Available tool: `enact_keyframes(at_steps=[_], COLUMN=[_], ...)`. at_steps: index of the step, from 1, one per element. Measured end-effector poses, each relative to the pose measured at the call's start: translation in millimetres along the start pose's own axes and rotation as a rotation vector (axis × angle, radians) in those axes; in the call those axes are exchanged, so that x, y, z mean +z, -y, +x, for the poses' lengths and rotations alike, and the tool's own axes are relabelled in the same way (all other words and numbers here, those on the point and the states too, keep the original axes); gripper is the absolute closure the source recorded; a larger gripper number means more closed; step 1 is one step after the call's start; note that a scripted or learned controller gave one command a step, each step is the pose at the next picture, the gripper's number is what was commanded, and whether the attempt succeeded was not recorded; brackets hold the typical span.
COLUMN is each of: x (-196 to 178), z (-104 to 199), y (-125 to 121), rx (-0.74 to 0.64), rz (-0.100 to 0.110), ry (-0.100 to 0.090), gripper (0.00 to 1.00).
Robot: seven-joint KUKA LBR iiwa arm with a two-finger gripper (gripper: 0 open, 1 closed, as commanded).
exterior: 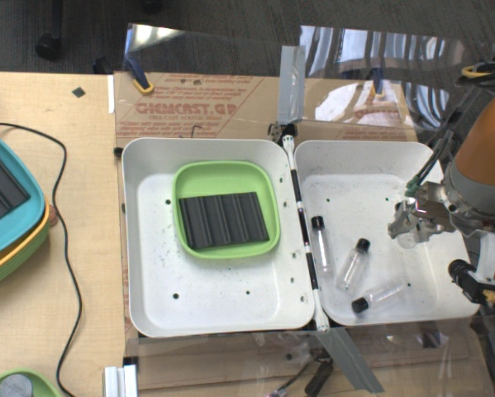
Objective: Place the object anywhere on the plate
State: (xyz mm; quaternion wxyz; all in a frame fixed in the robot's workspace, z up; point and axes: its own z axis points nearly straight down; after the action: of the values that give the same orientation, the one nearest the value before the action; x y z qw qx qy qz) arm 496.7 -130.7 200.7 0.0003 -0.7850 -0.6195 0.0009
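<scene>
In the left bin (140,246) sits the green plate (224,178), with a dark ribbed mat (222,220) lying on it and nothing else on top. So the placing is not done: no vial has reached the plate.

Across the divider, the right bin (346,160) holds three clear vials with black caps. One vial (320,240) lies lengthwise just beside the divider. A second vial (354,260) lies tilted near the middle. A third vial (376,296) rests near the bin's front edge. All three lie on the bin floor, apart from each other.

Further right, the gripper (410,226) hangs over the right side of that bin, well apart from the plate. Something pale and clear seems to sit at its tip, possibly another vial, but the blur there is too much for me to tell what it is, or to judge whether it has hold of anything.

The arm (483,151) comes in from the right, its orange band above the wrist, bent downward toward the bin. By my reading, the grasp is at best just made, and the carry across to the plate is all left to do.
</scene>
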Motion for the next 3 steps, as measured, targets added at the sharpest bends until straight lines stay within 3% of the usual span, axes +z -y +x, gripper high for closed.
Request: enact_keyframes(at_steps=[1, 2, 3], x=[-0.1, -61.8, -124.4], z=[0.0, -34.2, -72.1], y=[0.0, 9.4, 2.5], rx=[0.0, 0.216, 0.494], rz=[0.0, 0.001, 0.002], ry=[0.0, 0.001, 0.002], gripper=[0.0, 0.0, 0.0])
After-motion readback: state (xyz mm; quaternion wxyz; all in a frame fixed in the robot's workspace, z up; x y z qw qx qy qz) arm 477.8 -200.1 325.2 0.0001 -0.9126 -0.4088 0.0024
